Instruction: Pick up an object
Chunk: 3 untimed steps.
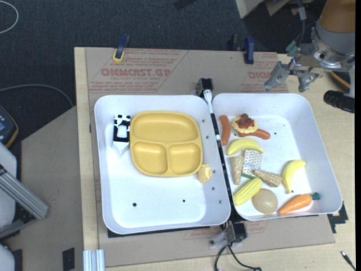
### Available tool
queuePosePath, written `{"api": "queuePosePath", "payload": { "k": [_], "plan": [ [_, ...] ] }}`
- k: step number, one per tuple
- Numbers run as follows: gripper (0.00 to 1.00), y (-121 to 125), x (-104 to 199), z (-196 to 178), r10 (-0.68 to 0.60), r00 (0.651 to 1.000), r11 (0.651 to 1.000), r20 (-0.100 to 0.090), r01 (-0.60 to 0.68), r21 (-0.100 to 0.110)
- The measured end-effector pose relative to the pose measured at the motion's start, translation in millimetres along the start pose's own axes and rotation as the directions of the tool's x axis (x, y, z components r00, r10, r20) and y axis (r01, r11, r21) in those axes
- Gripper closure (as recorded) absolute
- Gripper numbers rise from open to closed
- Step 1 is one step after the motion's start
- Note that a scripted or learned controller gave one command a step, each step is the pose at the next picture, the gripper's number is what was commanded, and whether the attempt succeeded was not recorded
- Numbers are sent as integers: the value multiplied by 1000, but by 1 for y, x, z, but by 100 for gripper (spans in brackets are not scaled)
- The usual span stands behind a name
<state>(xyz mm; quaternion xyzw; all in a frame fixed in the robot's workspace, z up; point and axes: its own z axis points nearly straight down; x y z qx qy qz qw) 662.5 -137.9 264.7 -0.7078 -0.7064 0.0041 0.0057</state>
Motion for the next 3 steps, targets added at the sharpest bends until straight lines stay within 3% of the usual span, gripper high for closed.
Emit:
{"api": "queuePosePath", "payload": {
  "k": [1, 3],
  "plan": [
    [0, 2, 0, -8, -2, 1000, 1000, 2, 2, -13],
    [0, -2, -4, 101, -2, 1000, 1000, 2, 2, -9]
  ]
}}
